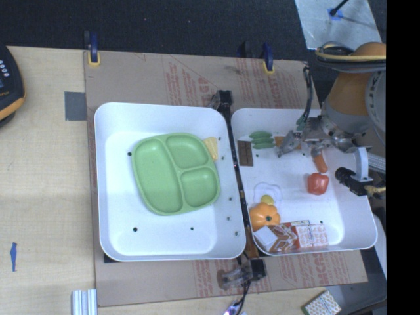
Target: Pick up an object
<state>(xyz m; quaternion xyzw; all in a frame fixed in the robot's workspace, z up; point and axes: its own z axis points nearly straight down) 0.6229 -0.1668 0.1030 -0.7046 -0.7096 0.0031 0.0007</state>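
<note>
While the arm [351, 90] reaches from the right, pincer [295, 143] (spread apart) low over right bin [357, 231], nothing gripped.

Left bin [111, 176]: green divided plate [176, 172] takes the middle; bare floor along near and left edges. Right bin [357, 225]: open floor in the centre, between the red object [317, 184] at right and the orange toy [264, 215] plus packet [293, 236] crowding the near-left corner. Gripper [303, 141] blocks the far side.

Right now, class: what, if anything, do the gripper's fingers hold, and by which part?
Nothing shows between them. The gripper hangs over the right bin, near the green piece.
</note>
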